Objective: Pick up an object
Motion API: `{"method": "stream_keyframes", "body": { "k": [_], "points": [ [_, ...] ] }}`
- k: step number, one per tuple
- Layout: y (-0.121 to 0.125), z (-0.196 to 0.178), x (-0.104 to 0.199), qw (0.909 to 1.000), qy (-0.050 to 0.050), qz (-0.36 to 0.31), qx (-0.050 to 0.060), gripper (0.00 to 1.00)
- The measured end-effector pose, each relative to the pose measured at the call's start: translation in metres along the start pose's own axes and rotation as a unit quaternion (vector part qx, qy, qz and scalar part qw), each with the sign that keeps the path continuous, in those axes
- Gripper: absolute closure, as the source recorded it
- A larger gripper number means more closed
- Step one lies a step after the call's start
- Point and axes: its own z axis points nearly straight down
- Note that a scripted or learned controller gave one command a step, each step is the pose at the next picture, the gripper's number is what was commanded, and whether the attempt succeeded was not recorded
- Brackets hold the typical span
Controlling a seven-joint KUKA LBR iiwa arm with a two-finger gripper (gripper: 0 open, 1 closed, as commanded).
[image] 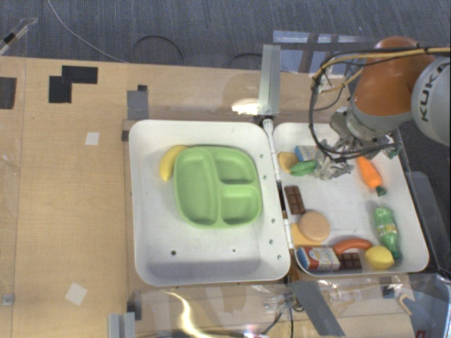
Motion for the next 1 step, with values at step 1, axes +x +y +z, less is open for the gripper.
{"method": "stream_keyframes", "body": {
  "k": [1],
  "points": [
    [-0.0227, -0.0540, 0.0081, 0.9929, -0.017, -0.116, 0.018, 1.00]
  ]
}}
